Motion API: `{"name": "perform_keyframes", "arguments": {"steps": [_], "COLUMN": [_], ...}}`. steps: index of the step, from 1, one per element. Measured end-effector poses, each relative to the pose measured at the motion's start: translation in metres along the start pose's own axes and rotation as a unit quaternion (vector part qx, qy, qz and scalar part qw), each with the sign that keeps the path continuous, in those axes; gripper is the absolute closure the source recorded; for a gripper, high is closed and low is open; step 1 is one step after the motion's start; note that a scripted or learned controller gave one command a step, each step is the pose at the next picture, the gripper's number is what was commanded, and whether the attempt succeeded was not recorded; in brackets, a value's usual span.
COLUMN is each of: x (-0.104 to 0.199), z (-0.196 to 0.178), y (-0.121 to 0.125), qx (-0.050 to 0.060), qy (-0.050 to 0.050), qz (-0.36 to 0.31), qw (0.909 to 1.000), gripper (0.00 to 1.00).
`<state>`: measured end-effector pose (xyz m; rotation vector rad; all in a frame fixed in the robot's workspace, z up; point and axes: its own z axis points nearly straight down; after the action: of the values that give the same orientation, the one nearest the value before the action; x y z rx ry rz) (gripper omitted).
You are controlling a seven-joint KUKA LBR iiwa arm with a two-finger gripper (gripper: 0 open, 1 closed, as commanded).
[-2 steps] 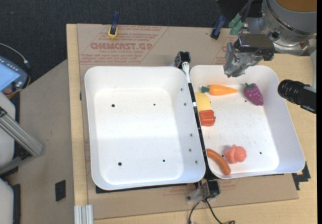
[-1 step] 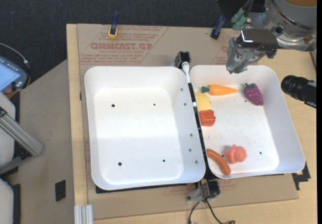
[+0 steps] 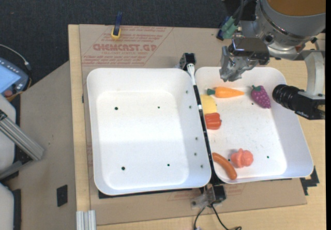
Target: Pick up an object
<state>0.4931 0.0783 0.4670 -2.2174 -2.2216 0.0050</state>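
Hovering by the right bin's (image 3: 292,136) far rim, your gripper (image 3: 229,74) sits just beyond the carrot (image 3: 226,92), grip state unclear, left bin (image 3: 103,120) wide open.

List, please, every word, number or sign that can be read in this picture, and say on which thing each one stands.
"CHEMCAST G.P": large red print on the brown sheet under the two bins; the last letters are my best reading.
The finer red lines above and below it on that sheet are too small to read.
The white bins, the toy food and the gripper bear no text that I can read.
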Motion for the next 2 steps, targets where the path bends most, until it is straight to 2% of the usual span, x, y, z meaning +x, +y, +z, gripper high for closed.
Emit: {"name": "perform_keyframes", "arguments": {"steps": [1, 2], "x": [0.024, 0.078], "z": [0.048, -0.037], "y": [-0.008, -0.007], "qx": [0.001, -0.007], "qy": [0.000, 0.003], "qz": [0.000, -0.003], "qw": [1.0000, 1.0000], "gripper": [1.00, 1.00]}}
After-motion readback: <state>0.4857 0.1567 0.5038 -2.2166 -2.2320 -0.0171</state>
